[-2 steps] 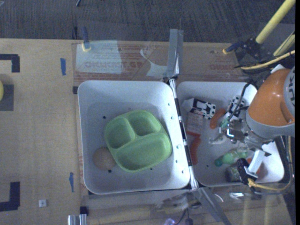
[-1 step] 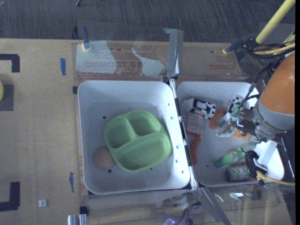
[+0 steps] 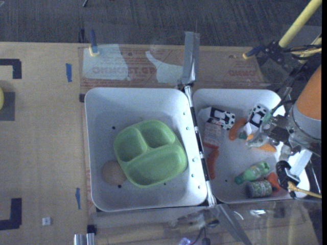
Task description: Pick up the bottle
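Dim, soft, bluish overhead light

**Bench on dark carpet**

A pale wooden bench top [image 3: 41,152] carries short strips of blue tape [image 3: 68,71] and black corner marks [image 3: 12,68]. Beyond its far edge lies dark grey ribbed floor [image 3: 153,9], possibly carpet. Light is even.

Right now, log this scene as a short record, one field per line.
target: green bottle, lying on its side in the right bin
beside target: small can just below it, orange pieces close by
other right bin items: black-and-white blocks, a red-and-white packet
left bin: green divided plate, with a tan ball at its lower left edge
gripper: over the right bin, above the bottle in the view
bottle status: not picked up
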Available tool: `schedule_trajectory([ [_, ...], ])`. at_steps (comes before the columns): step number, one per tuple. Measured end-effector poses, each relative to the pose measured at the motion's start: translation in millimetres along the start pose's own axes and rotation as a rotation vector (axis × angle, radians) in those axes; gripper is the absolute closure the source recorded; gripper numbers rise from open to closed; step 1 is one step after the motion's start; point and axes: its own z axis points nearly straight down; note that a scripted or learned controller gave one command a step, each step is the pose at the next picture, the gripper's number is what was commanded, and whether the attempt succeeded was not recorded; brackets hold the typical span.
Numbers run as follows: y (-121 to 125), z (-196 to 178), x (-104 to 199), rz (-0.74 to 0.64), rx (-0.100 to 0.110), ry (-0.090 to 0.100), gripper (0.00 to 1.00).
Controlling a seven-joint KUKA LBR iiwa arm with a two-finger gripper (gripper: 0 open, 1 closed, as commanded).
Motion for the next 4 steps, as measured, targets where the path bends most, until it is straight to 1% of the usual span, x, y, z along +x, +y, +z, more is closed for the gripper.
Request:
schedule_trajectory([
  [1, 10.5, -49.8, -31.1, -0.013, 0.0, 0.0, 0.0],
  [2, -13.2, 109.8, 28.5, -0.154, -0.008, 0.002, 0.0],
  [3, 17.5, 130.7, -45.3, 0.221, -0.004, 0.001, 0.0],
  [4, 1.4, 55.8, -12.1, 0.759, 0.004, -0.001, 0.0],
])
